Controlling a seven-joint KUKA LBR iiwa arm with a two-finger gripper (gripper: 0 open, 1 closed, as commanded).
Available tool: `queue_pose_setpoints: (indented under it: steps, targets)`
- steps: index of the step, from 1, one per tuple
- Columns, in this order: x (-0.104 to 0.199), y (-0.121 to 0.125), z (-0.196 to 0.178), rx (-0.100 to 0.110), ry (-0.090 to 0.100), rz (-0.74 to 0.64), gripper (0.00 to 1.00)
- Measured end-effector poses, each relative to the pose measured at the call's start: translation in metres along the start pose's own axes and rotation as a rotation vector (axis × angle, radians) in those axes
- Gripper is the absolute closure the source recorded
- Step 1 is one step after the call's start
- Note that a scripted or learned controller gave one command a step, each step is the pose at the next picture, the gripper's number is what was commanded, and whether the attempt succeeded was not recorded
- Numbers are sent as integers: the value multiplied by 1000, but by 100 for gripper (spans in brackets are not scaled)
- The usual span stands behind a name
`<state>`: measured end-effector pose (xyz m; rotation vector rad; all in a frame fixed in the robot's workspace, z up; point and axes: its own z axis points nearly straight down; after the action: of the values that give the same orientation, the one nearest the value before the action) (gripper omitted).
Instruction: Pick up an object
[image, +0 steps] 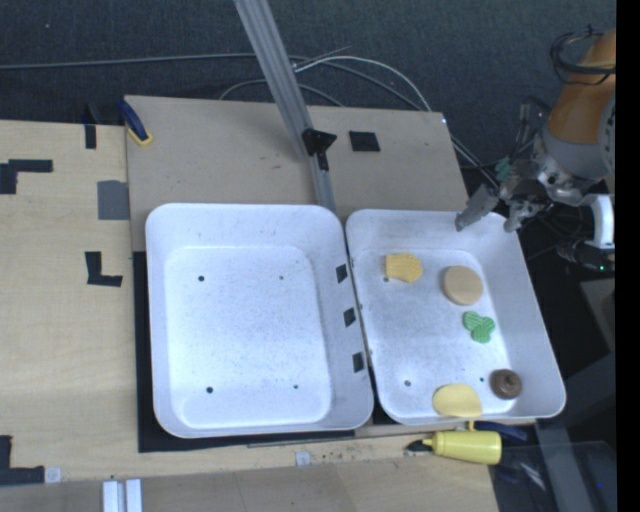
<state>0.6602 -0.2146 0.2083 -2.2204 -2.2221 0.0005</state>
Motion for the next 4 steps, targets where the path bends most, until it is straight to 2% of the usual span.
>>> queue_pose_setpoints:
  steps: [4]
  targets:
    - [0, 0, 0, 0, 0, 0, 0]
